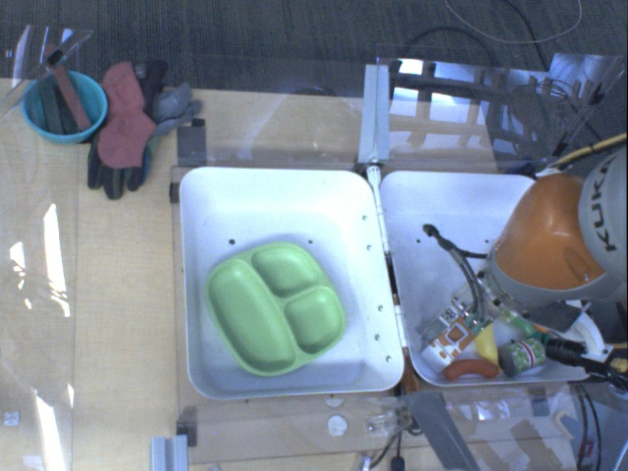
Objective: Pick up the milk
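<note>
Single fixed camera: overhead, slanted downward, mid-distance; covers table (98, 312), left bin (196, 263), right bin (432, 204); arm (559, 234) enters from right.

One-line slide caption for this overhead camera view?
Grey-and-orange arm over cluttered right white bin; green divided plate in left bin.

We see the wooden counter (98, 292) carrying 2 white bins: the left bin (285, 189) at center, the right bin (442, 199) at 3 o'clock. At 10 o'clock sit a teal cup (65, 108) and gloves (126, 126).
</note>
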You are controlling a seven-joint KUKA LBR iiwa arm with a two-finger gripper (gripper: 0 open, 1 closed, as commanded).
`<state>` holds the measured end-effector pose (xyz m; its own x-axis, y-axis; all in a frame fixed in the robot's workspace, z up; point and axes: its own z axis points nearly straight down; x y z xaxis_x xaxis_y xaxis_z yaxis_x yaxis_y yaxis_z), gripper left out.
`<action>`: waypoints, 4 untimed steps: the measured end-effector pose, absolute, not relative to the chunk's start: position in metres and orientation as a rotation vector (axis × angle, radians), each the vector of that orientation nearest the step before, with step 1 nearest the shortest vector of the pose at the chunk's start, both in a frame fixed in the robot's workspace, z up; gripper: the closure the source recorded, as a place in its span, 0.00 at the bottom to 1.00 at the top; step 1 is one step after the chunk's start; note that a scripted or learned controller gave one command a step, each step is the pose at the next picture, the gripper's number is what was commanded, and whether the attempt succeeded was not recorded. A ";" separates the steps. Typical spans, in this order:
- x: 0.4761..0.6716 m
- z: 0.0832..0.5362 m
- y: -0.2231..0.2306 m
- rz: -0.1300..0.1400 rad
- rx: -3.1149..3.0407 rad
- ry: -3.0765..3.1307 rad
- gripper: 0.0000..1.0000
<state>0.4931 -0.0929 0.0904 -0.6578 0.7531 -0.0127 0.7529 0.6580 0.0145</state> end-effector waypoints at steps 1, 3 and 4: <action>0.497 0.103 -0.092 0.019 1.287 2.835 1.00; 0.489 0.185 -0.026 0.007 1.678 2.648 0.00; 0.489 0.186 -0.079 0.005 1.601 2.694 0.00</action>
